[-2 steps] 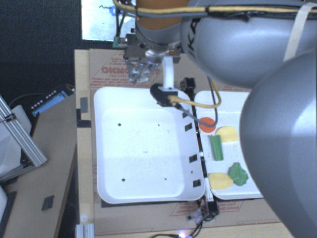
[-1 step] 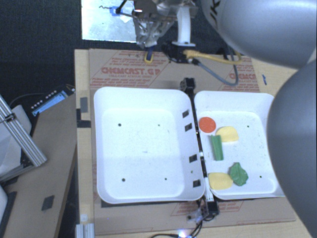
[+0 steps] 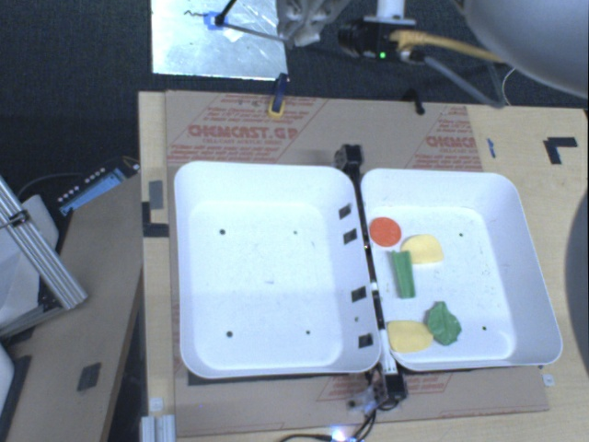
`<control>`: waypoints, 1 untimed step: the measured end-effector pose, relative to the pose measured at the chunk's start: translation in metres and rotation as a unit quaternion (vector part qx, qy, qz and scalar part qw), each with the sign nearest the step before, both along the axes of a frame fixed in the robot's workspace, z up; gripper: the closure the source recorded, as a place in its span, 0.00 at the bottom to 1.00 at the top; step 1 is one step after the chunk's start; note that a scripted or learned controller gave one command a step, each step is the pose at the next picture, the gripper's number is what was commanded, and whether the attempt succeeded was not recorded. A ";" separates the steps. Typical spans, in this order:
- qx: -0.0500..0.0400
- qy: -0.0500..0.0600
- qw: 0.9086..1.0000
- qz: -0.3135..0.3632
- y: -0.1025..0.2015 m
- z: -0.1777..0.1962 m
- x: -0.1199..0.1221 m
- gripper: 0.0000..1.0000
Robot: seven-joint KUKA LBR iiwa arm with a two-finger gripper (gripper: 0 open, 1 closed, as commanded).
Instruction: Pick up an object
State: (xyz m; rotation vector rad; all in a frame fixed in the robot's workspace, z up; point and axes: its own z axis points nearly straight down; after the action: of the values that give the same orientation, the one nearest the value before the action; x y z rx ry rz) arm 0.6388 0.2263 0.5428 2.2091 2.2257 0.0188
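Observation:
The right bin (image 3: 515, 247) holds several small objects along its left side. A red-orange disc (image 3: 385, 231) lies nearest the divider, with a pale yellow piece (image 3: 422, 249) just right of it. A green stick (image 3: 403, 273) lies below them, pointing front to back. Near the front wall sit a second yellow piece (image 3: 409, 336) and a crumpled green piece (image 3: 444, 323), touching each other. My gripper (image 3: 302, 12) hangs high at the top of the view, beyond the bins and far from all the objects, with nothing seen in it.
The left bin (image 3: 262, 265) lies beside the right one on a cardboard sheet (image 3: 239, 132). Black clips (image 3: 349, 157) join the bins at the centre. A shiny metal plate (image 3: 216, 26) lies beyond the bench. The grey arm body (image 3: 525, 17) fills the upper right corner.

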 end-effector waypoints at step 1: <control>-0.005 0.013 1.000 -0.003 0.008 -0.230 -0.009 1.00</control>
State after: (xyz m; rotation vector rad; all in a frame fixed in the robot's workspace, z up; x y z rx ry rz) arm 0.6296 0.2339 0.3128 2.2255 2.2269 -0.0207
